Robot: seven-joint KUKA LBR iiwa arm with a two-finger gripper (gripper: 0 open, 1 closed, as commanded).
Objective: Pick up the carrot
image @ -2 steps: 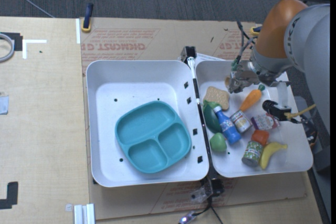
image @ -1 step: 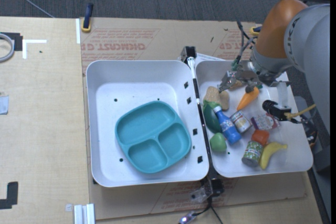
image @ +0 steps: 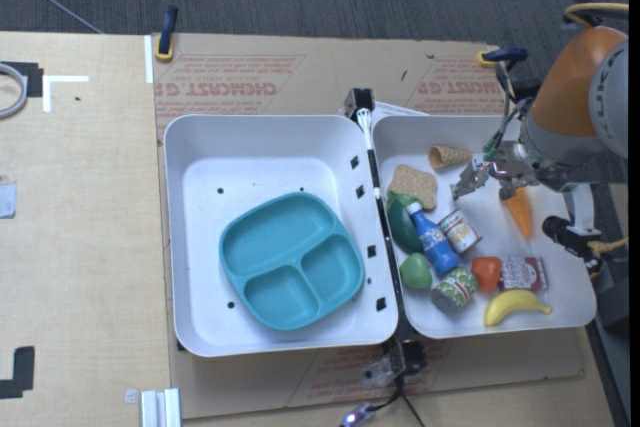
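1. The carrot (image: 520, 212) is lying in the right bin (image: 575, 310), toward its 3 o'clock wall, thick end up and tip pointing to about 5 o'clock, apart from the crowd of other food.
2. The gripper (image: 492, 173) is hanging at the carrot's 10 o'clock, low over the bin's upper half; the fingers (image: 468, 183) are standing apart with nothing between them, and one is jutting out toward 8 o'clock.
3. The step in hand, as I judge it, is the approach: the gripper is sitting just beside the carrot's thick end, not yet straddling it.
4. The next move is calling for a small shift toward 4 o'clock, so that the open fingers are coming down on either side of the carrot's body, across its length.
5. The packet (image: 524, 273) and tomato (image: 486, 269) are lying at the carrot's 6 and 7 o'clock, and the banana (image: 516, 307) is lying beyond them.
6. The left bin (image: 190, 245) is carrying a teal divided plate (image: 290, 260) and is playing no part in this step.
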